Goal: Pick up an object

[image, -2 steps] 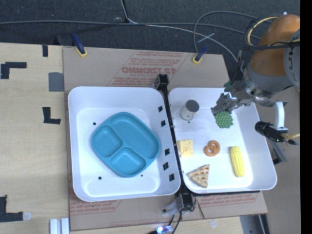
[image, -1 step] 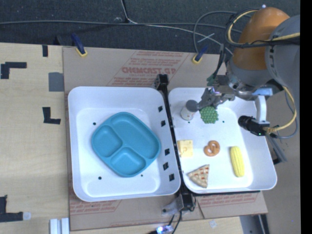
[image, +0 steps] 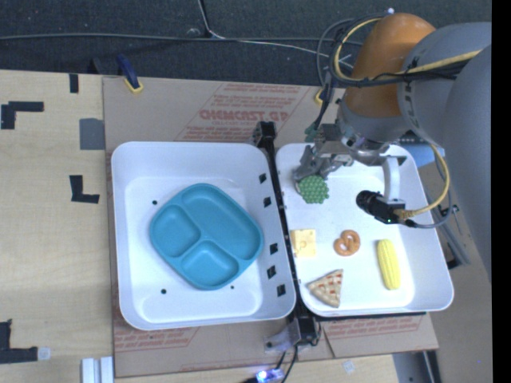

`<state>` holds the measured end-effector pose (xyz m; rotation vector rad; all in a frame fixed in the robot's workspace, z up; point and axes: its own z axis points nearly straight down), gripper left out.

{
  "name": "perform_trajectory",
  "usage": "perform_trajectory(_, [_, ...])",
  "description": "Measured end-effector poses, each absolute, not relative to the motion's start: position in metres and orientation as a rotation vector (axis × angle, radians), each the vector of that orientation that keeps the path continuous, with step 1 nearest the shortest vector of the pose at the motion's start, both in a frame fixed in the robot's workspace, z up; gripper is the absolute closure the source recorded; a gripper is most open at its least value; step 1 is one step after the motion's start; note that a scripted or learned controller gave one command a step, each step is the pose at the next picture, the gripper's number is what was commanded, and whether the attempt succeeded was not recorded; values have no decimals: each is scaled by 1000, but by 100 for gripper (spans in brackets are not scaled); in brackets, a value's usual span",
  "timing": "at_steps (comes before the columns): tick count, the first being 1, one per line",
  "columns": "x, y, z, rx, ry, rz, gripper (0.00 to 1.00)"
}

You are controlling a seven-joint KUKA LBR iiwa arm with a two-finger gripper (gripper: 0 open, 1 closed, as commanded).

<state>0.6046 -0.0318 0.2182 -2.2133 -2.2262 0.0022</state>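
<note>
In the right bin (image: 431,294) lie a green broccoli piece (image: 313,189), a yellow cheese square (image: 303,242), a brown pretzel (image: 346,243), a yellow corn cob (image: 388,262) and a pizza slice (image: 327,286). My gripper (image: 313,168) hangs at the bin's far left corner, directly over the broccoli, its fingers reaching down to the top of the piece. The broccoli still looks to rest on the bin floor. The arm's grey body and orange band cover the bin's far right part.
The left bin (image: 128,214) holds a blue divided plate (image: 206,235). A black divider with clips runs between the two bins. Cables loop above the wrist. Cardboard lies under both bins on the wooden bench.
</note>
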Motion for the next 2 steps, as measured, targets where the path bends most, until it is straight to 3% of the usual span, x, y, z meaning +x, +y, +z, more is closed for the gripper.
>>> perform_trajectory(2, [618, 86, 227, -2212, -2228, -1, 100])
